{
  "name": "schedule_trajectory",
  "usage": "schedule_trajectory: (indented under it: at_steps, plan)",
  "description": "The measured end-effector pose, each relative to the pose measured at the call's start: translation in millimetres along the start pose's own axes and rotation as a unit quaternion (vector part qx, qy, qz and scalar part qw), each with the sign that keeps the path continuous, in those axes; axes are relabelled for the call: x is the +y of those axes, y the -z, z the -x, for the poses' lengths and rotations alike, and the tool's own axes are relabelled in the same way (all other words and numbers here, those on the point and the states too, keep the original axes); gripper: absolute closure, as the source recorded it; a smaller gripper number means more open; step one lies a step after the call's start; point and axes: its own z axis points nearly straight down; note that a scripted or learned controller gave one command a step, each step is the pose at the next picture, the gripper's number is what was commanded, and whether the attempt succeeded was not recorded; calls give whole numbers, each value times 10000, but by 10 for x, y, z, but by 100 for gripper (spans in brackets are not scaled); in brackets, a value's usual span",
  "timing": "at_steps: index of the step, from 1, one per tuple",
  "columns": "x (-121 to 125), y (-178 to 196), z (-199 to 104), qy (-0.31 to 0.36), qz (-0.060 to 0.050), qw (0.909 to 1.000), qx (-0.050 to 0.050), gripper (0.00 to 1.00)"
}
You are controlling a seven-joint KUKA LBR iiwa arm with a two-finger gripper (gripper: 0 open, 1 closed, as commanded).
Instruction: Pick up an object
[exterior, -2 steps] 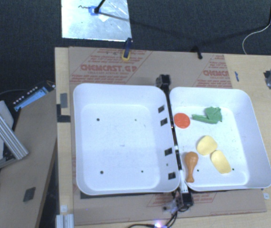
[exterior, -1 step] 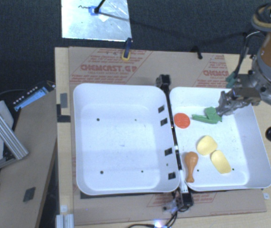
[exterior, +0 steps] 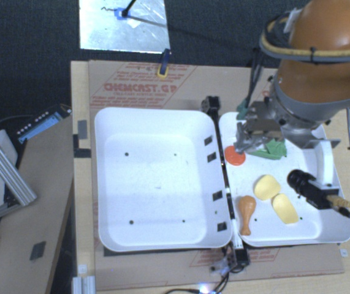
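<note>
Poised for a pick: my gripper (exterior: 243, 141) hangs low over the far corner of the right bin (exterior: 340, 233), next to the wall the two bins share. It is just above an orange-red disc (exterior: 235, 157) and beside a crumpled green piece (exterior: 274, 149). From this angle I cannot tell whether it is open or closed, and nothing shows in its hold. The disc, my likeliest target, lies flat close to that shared wall, and there lies the risk. A flat thing gives little to pinch, so a close could skate over it, and a descent slightly off could strike the wall or its black clips (exterior: 216, 195). The green piece is near enough to be snagged or nudged instead. Nearer the camera, two yellow pieces (exterior: 266, 187) and a tan drumstick-shaped toy (exterior: 247, 212) lie apart from the action. The left bin (exterior: 156, 176) is bare. Both bins look like smooth white plastic, probably slippery, and rest on a printed cardboard sheet (exterior: 141, 86) over a pale bench (exterior: 46, 182). A shiny metal plate (exterior: 124, 17) lies on dark ground beyond, and an aluminium rail (exterior: 0, 167) crosses the left edge.
</note>
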Motion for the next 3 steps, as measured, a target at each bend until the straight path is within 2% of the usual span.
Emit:
schedule_trajectory:
  at_steps: [1, 2, 3]
  plan:
    - [5, 32, -653, -11, 9, 10000, 1, 100]
    - [8, -158, -927, -29, -7, 10000, -10, 100]
    - [222, -75, -1642, -11, 13, 10000, 3, 100]
